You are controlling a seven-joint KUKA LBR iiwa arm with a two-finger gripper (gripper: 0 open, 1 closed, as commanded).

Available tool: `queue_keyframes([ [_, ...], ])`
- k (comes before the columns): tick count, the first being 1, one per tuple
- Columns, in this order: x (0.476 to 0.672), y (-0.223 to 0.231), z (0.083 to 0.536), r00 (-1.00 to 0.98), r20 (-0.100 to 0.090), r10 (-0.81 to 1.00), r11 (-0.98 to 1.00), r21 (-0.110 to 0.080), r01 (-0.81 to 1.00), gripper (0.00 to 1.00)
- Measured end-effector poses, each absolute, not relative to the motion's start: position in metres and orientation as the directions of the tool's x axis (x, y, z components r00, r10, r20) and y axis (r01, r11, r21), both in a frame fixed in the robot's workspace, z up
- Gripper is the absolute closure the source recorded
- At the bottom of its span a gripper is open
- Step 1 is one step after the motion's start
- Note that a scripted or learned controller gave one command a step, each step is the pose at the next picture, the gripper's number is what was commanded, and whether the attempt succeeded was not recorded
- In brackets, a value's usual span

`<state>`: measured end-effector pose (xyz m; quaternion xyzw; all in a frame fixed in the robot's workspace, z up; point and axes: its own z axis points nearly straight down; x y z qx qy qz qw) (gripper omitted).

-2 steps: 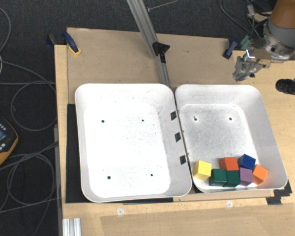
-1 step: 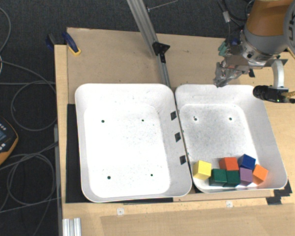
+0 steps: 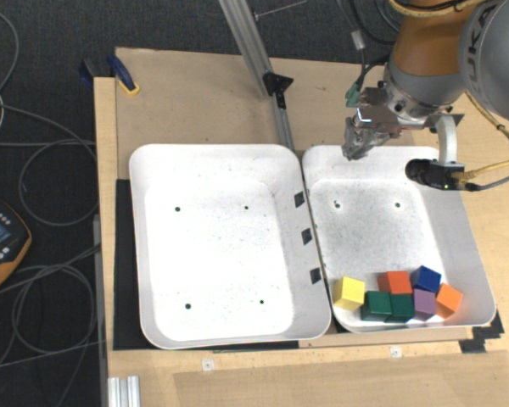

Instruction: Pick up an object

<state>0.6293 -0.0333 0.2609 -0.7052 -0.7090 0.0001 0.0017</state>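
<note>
Claw (image 3: 357, 147): upper right of frame, above right bin's (image 3: 458, 227) far rim; grip state cannot be told. Blocks (image 3: 396, 295): clustered at that bin's near edge, lower right.

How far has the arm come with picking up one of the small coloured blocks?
Nothing looks done yet. The small coloured blocks, among them a yellow block, all lie at the near edge of the right shallow white bin. The pincer hangs at that bin's far rim, well away from them. Left to do: reach the blocks, grip one and lift it.
</note>
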Motion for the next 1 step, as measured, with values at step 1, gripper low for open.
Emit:
queue_keyframes([
  [1,0.6232,0.0202,0.2456,-0.006,0.003,1.000,0.007,-0.003,1.000,1.00],
])
